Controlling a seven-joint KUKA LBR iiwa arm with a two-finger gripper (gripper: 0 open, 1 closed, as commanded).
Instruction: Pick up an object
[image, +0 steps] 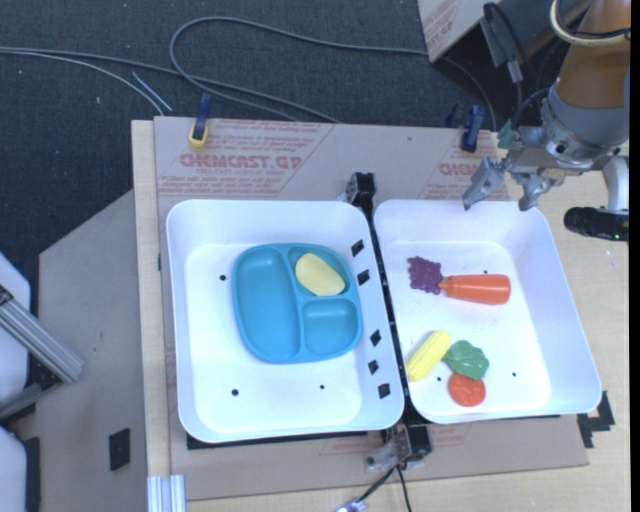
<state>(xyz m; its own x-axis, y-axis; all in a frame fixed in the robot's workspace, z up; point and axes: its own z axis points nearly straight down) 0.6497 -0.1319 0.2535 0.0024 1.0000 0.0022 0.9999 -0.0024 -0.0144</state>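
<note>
The tool (497, 191) hung over the far rim of the right bin (560, 330), its two fingers spread wide with nothing between them. In that bin lay an orange carrot with a purple top (470, 286), and nearer the front a yellow corn cob (427, 355) just beside a red-and-green vegetable (466, 372). All three were well apart from the tool. In the left bin (200, 330) sat a blue divided plate (296, 302), with a yellow lemon-like piece (320, 274) in its upper right compartment.
</note>
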